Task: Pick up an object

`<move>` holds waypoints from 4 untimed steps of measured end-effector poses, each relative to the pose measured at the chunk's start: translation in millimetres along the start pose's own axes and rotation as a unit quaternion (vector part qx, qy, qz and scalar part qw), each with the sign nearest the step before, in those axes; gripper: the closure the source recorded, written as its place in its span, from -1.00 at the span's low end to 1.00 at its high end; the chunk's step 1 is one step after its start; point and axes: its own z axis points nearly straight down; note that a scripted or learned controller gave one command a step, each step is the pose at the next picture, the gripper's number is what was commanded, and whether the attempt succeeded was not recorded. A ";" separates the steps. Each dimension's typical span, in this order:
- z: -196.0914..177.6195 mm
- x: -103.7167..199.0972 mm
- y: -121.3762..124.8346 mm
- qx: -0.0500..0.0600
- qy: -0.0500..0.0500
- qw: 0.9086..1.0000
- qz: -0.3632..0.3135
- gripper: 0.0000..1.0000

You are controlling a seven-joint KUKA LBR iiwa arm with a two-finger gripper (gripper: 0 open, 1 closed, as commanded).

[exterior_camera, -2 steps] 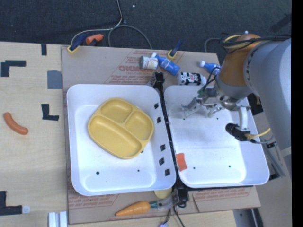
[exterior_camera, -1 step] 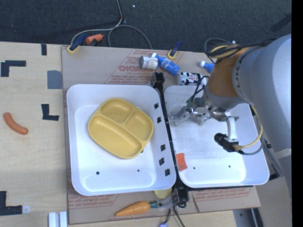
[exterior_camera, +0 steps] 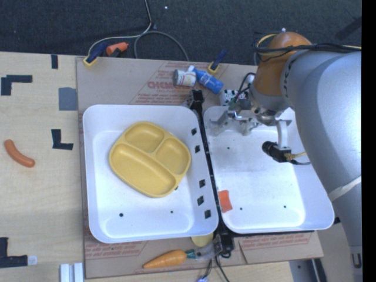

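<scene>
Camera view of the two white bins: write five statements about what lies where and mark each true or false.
1. The yellow divided plastic plate lies in the left white bin. True.
2. The small orange rectangular block lies in the left bin. False: it lies in the right white bin, near the divider.
3. The orange toy carrot lies inside a bin. False: it lies on the cardboard in front of the bins.
4. The orange toy sausage lies on the wooden bench left of the bins. True.
5. The plate stands on edge. False: it lies flat.
</scene>
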 end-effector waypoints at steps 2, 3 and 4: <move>-104.9 62.9 -79.0 0.002 0.002 1.000 -0.001 -1.00; -99.1 38.0 1.1 0.000 0.000 1.000 0.000 -1.00; -18.6 -4.3 -58.7 0.009 0.000 1.000 0.004 -1.00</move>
